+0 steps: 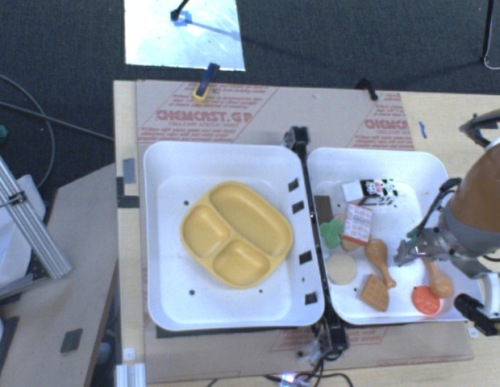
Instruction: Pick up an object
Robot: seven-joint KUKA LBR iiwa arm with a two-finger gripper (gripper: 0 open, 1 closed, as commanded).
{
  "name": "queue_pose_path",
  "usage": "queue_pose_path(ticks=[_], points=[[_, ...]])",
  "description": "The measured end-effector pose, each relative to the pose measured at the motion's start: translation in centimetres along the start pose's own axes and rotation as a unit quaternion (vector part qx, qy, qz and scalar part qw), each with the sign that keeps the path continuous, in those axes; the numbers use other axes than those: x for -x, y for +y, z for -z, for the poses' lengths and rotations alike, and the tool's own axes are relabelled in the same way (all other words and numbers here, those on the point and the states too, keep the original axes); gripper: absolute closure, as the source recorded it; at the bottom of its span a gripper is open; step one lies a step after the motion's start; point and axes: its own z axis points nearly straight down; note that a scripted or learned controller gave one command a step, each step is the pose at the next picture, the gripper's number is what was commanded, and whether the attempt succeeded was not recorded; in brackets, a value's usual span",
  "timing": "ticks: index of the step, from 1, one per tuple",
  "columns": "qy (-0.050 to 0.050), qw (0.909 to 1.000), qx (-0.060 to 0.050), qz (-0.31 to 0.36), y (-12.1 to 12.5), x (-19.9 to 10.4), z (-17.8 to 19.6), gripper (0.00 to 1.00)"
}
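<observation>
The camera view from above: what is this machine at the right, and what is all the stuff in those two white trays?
You are looking down at a slant on a bench from one fixed camera. The grey arm with an orange band reaching in from the right is a robot; its end effector, the grasping part, hangs over the right shallow white bin. That bin holds small toy foods: a tan drumstick, a red round piece, a green piece, a pale disc and a small red-and-white carton. The left shallow white bin holds a yellow divided plastic plate. I can see nothing between the fingers.
</observation>
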Motion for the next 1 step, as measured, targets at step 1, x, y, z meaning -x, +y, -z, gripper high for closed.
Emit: queue_pose_path(ticks=[1], points=[[0.0,1.0,0.002,0.0,0.14,0.0,1.06,1.0]])
